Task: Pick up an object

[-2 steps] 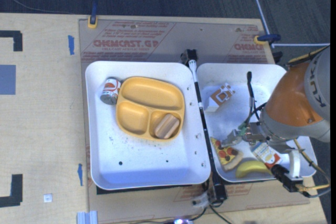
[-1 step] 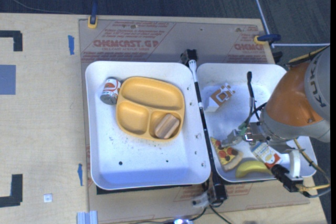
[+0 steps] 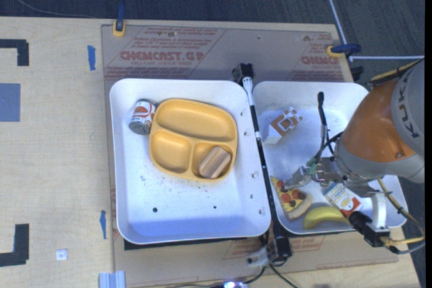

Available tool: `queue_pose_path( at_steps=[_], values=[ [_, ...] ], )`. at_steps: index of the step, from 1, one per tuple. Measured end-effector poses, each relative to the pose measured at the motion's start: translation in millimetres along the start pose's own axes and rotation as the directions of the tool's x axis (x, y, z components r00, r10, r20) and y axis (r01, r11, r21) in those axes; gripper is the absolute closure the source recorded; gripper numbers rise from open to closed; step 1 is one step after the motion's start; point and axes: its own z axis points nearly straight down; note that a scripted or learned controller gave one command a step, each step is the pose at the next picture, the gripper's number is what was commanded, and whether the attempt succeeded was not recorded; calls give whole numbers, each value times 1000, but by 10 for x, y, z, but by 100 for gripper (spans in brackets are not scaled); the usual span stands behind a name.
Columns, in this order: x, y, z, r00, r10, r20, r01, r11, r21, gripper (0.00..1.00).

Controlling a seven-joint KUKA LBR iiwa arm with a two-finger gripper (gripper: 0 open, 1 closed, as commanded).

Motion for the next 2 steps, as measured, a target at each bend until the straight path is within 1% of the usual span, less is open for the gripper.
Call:
queue_pose_path(
  at_steps=[1,2],
  values=[
    [-43,7,-5,1000,-6,-7,6,1000,2,0],
    [8,1,2,1000,0,3,0,1000,-1,0]
  ],
)
